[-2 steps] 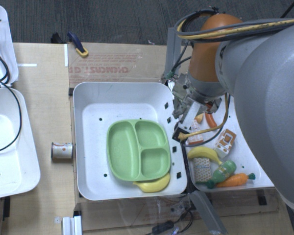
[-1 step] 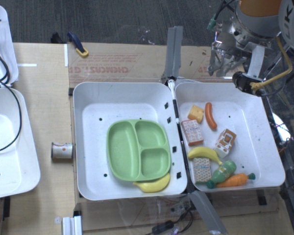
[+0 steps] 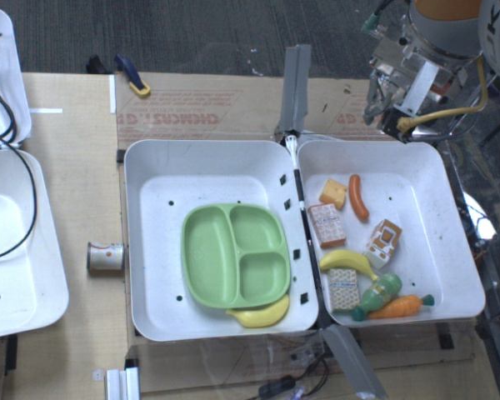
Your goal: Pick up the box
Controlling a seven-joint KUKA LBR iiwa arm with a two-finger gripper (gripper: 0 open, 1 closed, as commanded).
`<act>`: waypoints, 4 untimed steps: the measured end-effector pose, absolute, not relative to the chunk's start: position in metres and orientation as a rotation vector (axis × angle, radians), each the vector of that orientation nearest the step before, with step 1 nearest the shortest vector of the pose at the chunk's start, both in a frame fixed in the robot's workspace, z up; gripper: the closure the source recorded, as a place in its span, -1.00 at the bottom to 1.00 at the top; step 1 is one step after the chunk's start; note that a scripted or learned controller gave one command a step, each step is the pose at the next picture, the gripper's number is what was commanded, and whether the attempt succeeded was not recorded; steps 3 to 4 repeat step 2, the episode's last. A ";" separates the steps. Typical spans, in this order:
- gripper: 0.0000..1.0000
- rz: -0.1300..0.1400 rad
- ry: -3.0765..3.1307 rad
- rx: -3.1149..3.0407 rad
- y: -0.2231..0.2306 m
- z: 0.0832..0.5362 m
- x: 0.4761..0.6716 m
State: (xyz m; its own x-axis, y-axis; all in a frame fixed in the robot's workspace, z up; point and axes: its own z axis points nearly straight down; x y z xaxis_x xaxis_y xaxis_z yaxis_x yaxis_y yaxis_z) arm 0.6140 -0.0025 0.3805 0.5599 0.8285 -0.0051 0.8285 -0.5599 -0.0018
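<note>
The small box (image 3: pixel 384 242) lies tilted in the right bin (image 3: pixel 450 223), just beside a banana (image 3: pixel 347 260); likely light, stiff cardboard, best pinched across its narrow sides; the pincer (image 3: pixel 392 111) hovers above the bin's far rim, grip state unreadable.

The divided tray (image 3: pixel 236 255) lies in the left bin (image 3: pixel 142 223), with one banana (image 3: pixel 261 313) touching its near edge. To the tray's right, in the right bin (image 3: pixel 442 223), lie a box (image 3: pixel 327 225), a second box (image 3: pixel 384 242), a sausage (image 3: pixel 359 197), another banana (image 3: pixel 347 261) and a carrot (image 3: pixel 400 307). Left of the tray, a can (image 3: pixel 106 257) rests on the counter (image 3: pixel 75 140); the tool (image 3: pixel 392 111) hangs beyond the right bin's far rim.
</note>
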 end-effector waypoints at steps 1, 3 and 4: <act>1.00 -0.008 1.503 2.759 0.057 0.190 0.620; 1.00 -0.006 1.736 2.618 0.042 0.441 0.634; 1.00 -0.006 1.736 2.618 0.042 0.441 0.634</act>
